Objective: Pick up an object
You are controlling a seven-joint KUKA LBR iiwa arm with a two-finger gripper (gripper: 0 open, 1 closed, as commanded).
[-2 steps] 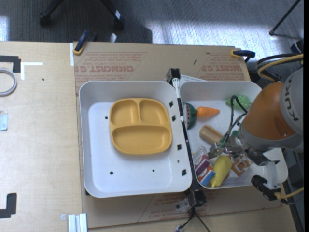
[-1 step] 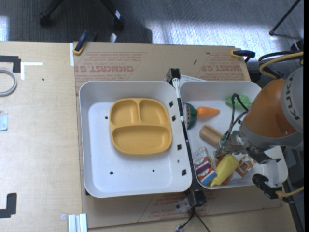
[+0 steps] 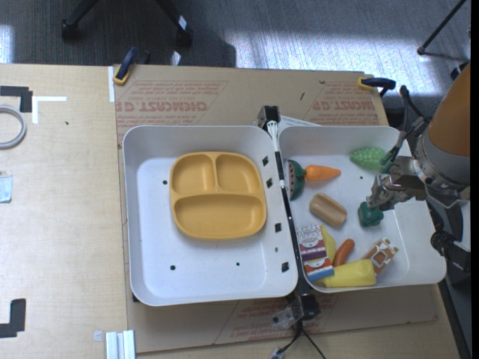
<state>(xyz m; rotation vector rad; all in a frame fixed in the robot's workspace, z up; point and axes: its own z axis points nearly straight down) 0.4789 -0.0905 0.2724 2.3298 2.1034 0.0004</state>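
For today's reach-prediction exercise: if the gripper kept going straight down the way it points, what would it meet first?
Most likely the dark green toy directly beneath the gripper in the right bin, though depth is hard to judge from above.

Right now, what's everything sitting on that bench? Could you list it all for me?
Bins: two, white, side by side; left bin, right bin.
Divided plate: one, yellow, in the left bin.
Carrot: one, orange, top of the right bin.
Watermelon slice: one, red and green, left of the carrot.
Bumpy green toy: one, light green, upper right bin.
Bread roll: one, tan, middle of the right bin.
Dark green toy: one, right bin, at the hand.
Small cartons: two, white and red, brown and white.
Sausage: one, orange-red.
Yellow block: one, bottom of the right bin.
Cardboard sheet: one, brown, under the bins.
Hand: one, metallic grey, over the right bin.
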